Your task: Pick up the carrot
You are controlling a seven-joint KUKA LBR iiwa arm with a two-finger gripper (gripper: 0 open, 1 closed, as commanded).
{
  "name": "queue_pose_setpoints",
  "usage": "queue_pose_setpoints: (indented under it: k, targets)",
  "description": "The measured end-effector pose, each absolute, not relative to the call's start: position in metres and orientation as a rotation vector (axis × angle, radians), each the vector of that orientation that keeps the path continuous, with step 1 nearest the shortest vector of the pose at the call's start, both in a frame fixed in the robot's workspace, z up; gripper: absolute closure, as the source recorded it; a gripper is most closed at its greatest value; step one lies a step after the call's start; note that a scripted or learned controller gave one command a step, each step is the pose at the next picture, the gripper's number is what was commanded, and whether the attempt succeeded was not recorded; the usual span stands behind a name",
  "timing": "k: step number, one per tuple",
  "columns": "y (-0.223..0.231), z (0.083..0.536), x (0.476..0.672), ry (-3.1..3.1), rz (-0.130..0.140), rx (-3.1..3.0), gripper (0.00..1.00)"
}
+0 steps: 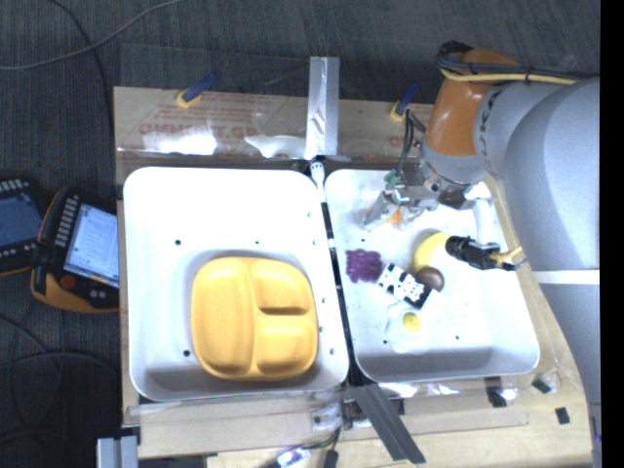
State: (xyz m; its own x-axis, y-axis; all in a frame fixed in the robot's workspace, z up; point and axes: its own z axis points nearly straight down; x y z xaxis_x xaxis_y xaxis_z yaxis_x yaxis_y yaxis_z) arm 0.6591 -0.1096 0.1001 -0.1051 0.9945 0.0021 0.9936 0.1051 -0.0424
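The carrot point(396, 216) shows as a small orange sliver at the far end of the right bin point(507, 344), close to that bin's far wall and a little left of its middle. So little of it is exposed that its long axis is hard to read; it seems to run roughly near-to-far, but I would not swear to it. The gripper point(393, 204) sits directly over it, the metal fingers splayed on either side of the orange bit, so they stand apart and are not yet clamped on anything. Judging from that, the carrot lies straight under the pincer, not off to a side, and the coming move calls for closing more than for travel. Whether the fingers touch the carrot cannot be told. Nearer in the same bin lie a yellow lemon-like fruit point(431, 250), a purple bunch point(364, 264), a black-and-white block point(398, 282) and a small yellow piece point(410, 322), all well apart from the carrot. The left bin point(156, 203) holds a yellow divided tray point(255, 315).
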Motion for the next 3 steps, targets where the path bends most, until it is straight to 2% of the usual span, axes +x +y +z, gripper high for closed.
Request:
queue_pose_setpoints:
  k: [1, 2, 3]
  targets:
    - [-0.041, 0.182, 0.667, -2.276, 0.006, -2.162, 1.00]
    - [-0.042, 0.182, 0.667, -2.276, 0.007, -2.162, 0.00]
    - [-0.093, 0.183, 0.625, -2.317, 0.008, -2.119, 0.00]
